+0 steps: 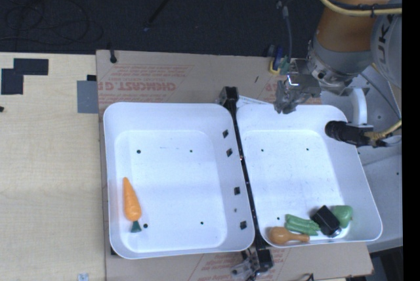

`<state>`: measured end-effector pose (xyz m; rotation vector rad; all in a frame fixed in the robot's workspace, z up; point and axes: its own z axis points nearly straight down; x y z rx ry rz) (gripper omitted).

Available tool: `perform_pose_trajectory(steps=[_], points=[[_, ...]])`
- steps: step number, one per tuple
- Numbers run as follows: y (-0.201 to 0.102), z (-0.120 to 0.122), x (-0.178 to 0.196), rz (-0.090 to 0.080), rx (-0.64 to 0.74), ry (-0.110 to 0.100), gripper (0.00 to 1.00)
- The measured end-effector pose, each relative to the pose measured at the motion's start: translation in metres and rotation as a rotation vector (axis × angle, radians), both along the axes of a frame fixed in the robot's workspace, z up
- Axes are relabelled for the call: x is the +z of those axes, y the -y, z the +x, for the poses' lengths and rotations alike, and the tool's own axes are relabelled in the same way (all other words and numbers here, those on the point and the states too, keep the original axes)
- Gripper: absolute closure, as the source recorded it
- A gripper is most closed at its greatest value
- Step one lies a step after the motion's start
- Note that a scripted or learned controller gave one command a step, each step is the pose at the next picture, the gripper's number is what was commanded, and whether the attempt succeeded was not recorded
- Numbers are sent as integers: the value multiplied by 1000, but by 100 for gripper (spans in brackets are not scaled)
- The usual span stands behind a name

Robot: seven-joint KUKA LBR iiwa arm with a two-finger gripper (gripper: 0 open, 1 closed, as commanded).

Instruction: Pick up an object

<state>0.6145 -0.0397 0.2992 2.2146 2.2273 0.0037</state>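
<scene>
Hand [287,104]: up at the far rim of the right bin, near the corner where the two bins meet — whether it is wide or narrow cannot be told, and nothing shows in its grip.
Arm [357,4]: grey with an orange band, coming in from the right, bent over the far right corner of the table.
Right bin [302,155]: white and shallow; its things all sit together along the near edge, well apart from the hand.
Black block [325,220]: in the near right corner of the right bin, resting against the green things.
Green toy [342,213]: just right of the black block, touching it.
Green pod [300,224]: long and ribbed, just left of the black block.
Tan pear shape [286,236]: at the near rim, just in front of the green pod.
Left bin [170,168]: beside the right bin, their rims touching along a black clamp strip.
Carrot [131,202]: orange with a green tip — lying alone near the left wall of the left bin, tip toward the near edge.
Table [46,174]: pale wood, with brown cardboard under both bins.
</scene>
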Motion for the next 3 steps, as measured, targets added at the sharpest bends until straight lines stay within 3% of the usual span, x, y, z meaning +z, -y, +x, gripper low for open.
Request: perform_pose_trajectory(steps=[1, 2, 3], points=[[31, -7, -33, -2, -8, -8, 100], [-37, 9, -35, 0, 0, -4, 100], [-84, 4, -4, -1, -1, -2, 100]])
